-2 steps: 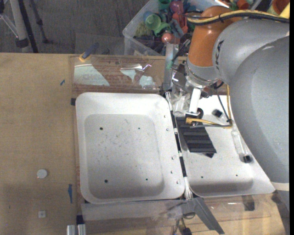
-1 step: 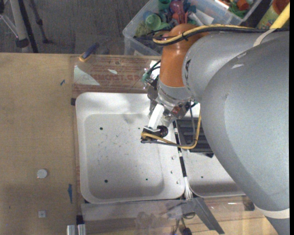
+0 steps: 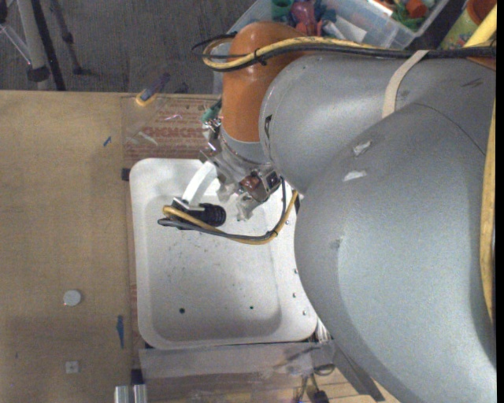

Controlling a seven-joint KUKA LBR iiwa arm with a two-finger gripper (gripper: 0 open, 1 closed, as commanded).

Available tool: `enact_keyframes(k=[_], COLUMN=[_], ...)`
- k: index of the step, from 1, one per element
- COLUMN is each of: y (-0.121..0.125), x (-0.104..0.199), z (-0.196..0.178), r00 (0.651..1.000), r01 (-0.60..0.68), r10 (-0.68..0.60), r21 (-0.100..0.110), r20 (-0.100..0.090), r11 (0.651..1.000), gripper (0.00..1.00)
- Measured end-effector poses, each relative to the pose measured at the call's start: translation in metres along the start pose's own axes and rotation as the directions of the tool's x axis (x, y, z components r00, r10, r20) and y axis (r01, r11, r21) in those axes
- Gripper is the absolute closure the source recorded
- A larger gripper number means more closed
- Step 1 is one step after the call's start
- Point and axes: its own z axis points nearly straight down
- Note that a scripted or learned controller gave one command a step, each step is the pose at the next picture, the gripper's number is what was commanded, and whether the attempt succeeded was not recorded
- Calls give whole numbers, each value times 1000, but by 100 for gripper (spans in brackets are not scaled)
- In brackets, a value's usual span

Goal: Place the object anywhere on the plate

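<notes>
My gripper [image 3: 206, 193] hangs low over the far part of the left white bin [image 3: 165, 315], near its back wall. A black part with a yellow and black cable [image 3: 236, 234] loops out under the wrist, just above the bin floor. The orange band [image 3: 250, 55] and the bulky grey arm [image 3: 394, 220] cover the right side of the view and hide what lies beneath them. The bin floor that shows bears only a few small dark specks.
Brown bench top [image 3: 55, 197] stretches to the left, with a small grey disc [image 3: 72, 297] on it. Taped cardboard [image 3: 169, 126] lies behind the bin. A clear box of colourful toys [image 3: 354, 16] stands at the back.
</notes>
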Motion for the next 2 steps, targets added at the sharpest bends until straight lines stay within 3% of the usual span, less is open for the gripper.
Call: enact_keyframes(k=[1,2], y=[12,15], x=[56,63], z=[106,92], r00=[994,955], r01=[-106,-296], r10=[106,296], r21=[0,0], r20=[1,-1], r11=[994,955], gripper=[100,100])
